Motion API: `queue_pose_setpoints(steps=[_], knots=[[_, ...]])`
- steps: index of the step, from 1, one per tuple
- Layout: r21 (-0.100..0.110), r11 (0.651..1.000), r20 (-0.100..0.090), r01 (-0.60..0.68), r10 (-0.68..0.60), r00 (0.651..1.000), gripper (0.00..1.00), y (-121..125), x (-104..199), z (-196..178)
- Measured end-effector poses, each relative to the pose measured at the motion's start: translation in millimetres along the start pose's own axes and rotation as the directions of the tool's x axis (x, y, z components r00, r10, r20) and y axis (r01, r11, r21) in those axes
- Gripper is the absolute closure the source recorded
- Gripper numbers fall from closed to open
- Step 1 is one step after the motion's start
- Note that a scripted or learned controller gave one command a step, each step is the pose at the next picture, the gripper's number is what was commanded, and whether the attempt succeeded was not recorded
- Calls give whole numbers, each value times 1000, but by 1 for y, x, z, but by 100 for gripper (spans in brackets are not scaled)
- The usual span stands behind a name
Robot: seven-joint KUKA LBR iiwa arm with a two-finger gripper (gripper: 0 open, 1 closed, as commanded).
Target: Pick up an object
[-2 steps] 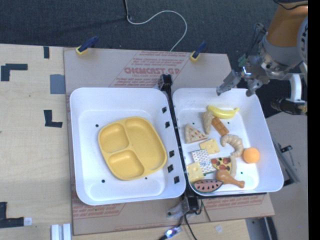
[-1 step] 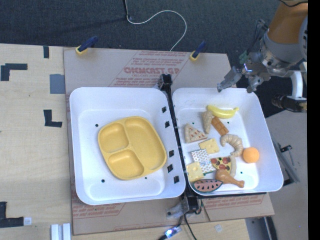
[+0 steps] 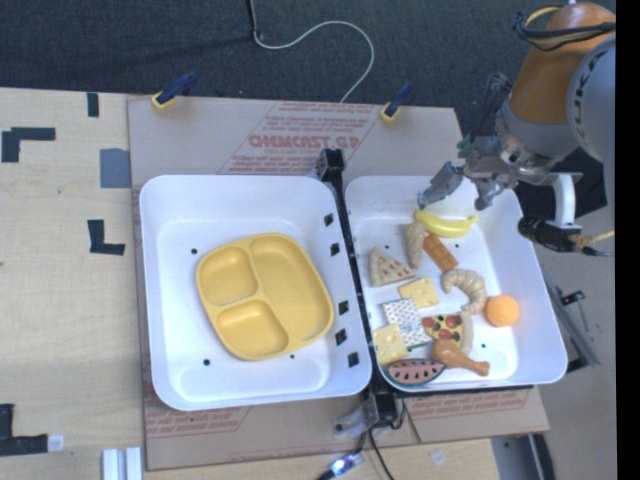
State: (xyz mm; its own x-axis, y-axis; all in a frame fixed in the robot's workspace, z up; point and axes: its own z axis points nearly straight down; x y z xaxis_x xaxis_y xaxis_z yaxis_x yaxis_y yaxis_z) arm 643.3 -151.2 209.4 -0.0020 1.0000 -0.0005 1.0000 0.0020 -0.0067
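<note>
The hand (image 3: 462, 186) hangs with fingers spread apart just above the banana (image 3: 446, 223), which lies at the far end of the right bin (image 3: 535, 308), nothing gripped.

Red "CHEMCAST GP" print, upside down, on the cardboard sheet (image 3: 300, 138).

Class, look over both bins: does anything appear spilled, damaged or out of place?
Nothing stands out. The yellow divided plate lies flat in the left bin; the toy foods, including the banana and orange, all sit inside the right bin.
</note>
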Motion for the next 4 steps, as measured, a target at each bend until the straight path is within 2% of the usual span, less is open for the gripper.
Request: queue_pose_setpoints(steps=[2, 3, 4], knots=[[1, 1000, 0, 0, 0, 1000, 0, -9, -9, 114], [-4, 1000, 2, 0, 0, 1000, 0, -9, -8, 126], [-6, 1000, 1, 1, -1, 1000, 100, -8, -7, 115]])
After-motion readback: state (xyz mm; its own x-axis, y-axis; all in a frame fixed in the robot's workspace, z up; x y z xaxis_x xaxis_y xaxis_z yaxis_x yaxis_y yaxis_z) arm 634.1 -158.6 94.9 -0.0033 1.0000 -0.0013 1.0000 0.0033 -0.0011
